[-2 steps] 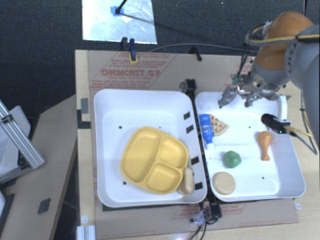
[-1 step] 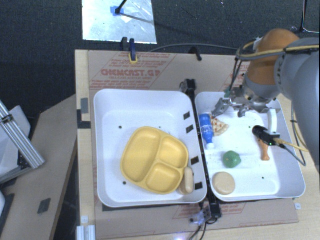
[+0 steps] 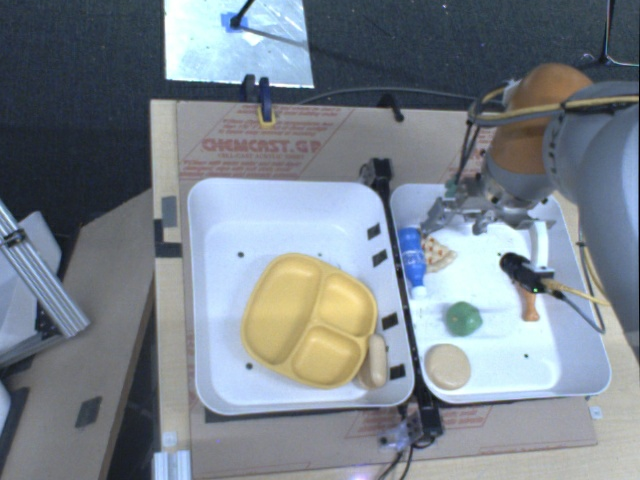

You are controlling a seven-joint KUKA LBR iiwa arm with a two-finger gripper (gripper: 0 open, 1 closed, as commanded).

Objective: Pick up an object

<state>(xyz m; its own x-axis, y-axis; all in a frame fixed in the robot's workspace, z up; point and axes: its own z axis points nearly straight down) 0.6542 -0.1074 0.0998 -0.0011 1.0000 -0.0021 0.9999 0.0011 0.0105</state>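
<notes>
- Camera view, arm (image 3: pixel 592 158): enters from the right, wrist over the far end of the right bin (image 3: pixel 592 373).
- Gripper (image 3: pixel 457 224): low over the right bin's far-left corner. Jaws apart, nothing between them.
- Right bin, pick candidates:
  - Blue bottle (image 3: pixel 410 248), white cap toward the near side, lies along the bin's left wall.
  - Tan wedge (image 3: pixel 438 256), just beside the bottle on its right and closest item to the gripper. Cannot tell whether they touch.
  - Green ball (image 3: pixel 463 318), approx. mid-bin, apart from the rest.
  - Tan disc (image 3: pixel 448 366), near-left corner, just nearer the camera than the ball.
  - Orange stick (image 3: pixel 530 306), right of centre, well apart from the gripper.
- Left bin (image 3: pixel 200 298):
  - Yellow divided plate (image 3: pixel 310 318), three compartments, lies flat at the bin's centre.
  - Beige roll (image 3: pixel 376 360), against the plate's near-right edge, next to the bin's right wall.
- Both bins sit side by side on the surface (image 3: pixel 440 138), walls adjacent.
</notes>
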